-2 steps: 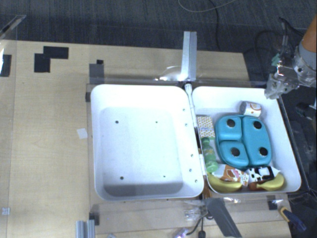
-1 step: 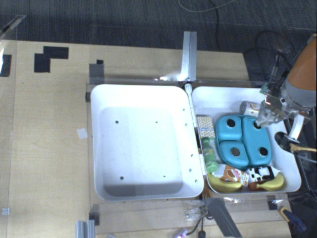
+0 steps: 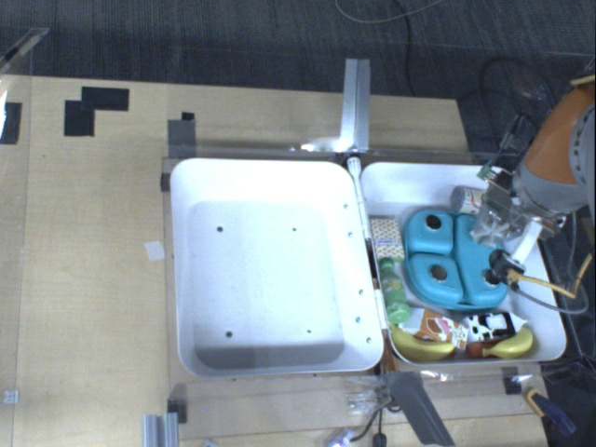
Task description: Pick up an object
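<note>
Camera view shows the likeliest target, a turquoise moulded piece with two round hollows in its top, lying in the middle of the right bin and covering much of its floor. It looks like hard, smooth plastic: stiff, probably light for its bulk, and slippery on its rounded crown, so a two-finger pinch would do better on a thin outer rim or across the raised ridge between the hollows than on the broad dome. The gripper sits over the piece's right edge, apparently touching or just above it; whether it is spread or closed, or has hold of anything, I cannot tell. A banana curves along the bin's near wall, with small printed packets beside it and a green item wedged against the left wall; these softer, smaller things would be easier to enclose. The left bin adjoins on the desk.
</note>
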`<move>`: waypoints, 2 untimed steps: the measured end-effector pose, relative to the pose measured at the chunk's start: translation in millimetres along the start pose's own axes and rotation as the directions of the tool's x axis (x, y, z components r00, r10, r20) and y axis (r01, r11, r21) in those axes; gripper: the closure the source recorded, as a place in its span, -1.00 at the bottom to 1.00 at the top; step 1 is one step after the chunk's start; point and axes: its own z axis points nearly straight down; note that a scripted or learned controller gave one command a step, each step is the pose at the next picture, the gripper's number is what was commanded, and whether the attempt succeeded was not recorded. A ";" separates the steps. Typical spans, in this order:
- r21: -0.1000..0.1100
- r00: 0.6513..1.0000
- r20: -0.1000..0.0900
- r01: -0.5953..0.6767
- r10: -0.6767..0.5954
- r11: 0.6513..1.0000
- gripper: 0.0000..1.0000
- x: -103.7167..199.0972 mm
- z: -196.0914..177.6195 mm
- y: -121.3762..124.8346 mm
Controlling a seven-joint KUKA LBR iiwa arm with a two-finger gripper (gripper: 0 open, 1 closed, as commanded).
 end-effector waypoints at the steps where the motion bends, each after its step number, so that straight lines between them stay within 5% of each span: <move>1: 0.006 0.975 -0.006 -0.221 0.221 0.975 1.00 22.5 16.1 27.0; 2: 0.012 0.941 0.011 -0.339 0.339 0.941 1.00 58.9 -85.4 -29.5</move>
